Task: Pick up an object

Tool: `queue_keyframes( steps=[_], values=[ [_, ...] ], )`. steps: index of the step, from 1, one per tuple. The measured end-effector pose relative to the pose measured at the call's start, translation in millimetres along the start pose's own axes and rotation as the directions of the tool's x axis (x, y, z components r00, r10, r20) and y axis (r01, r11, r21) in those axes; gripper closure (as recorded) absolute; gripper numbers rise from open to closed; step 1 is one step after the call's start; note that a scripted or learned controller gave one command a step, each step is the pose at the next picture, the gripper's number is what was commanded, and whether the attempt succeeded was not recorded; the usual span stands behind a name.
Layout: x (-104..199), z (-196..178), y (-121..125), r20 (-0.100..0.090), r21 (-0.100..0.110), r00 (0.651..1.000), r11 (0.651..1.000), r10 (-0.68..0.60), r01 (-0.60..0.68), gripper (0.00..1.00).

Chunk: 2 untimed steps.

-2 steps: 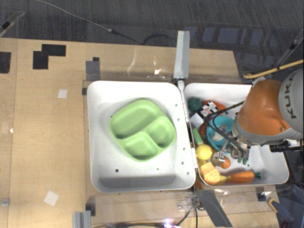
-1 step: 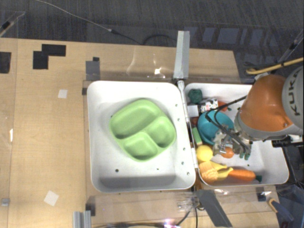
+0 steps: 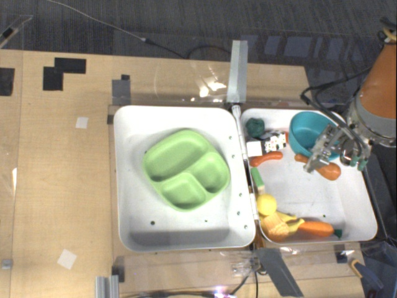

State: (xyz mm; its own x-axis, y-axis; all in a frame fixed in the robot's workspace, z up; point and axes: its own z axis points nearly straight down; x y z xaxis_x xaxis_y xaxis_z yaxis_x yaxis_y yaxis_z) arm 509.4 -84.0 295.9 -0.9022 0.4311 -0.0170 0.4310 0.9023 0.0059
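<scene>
My gripper hangs over the right bin, near its far right side, just right of a teal cup. Its fingers stand open and slightly apart, with nothing clearly between them. An orange sausage-shaped toy lies on the bin floor directly under the fingertips, partly hidden by the left finger. A red-orange sausage, a small white and black toy and a dark green piece lie along the bin's left side. A yellow lemon, an orange-yellow piece and a carrot sit at the near edge.
The left bin holds a light green divided plate. A metal post rises behind the divider between the bins. Bare white floor shows in the middle of the right bin.
</scene>
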Motion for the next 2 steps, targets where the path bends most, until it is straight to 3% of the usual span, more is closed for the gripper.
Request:
queue_keyframes(
  steps=[1, 2],
  values=[
    [-18.8, 58.6, 49.9, -0.016, 0.003, 0.996, 0.996, -0.089, 0.089, 1.0],
    [-29.4, 70.6, 183.8, -0.015, 0.002, 0.995, 0.995, 0.099, -0.099, 1.0]
  ],
)
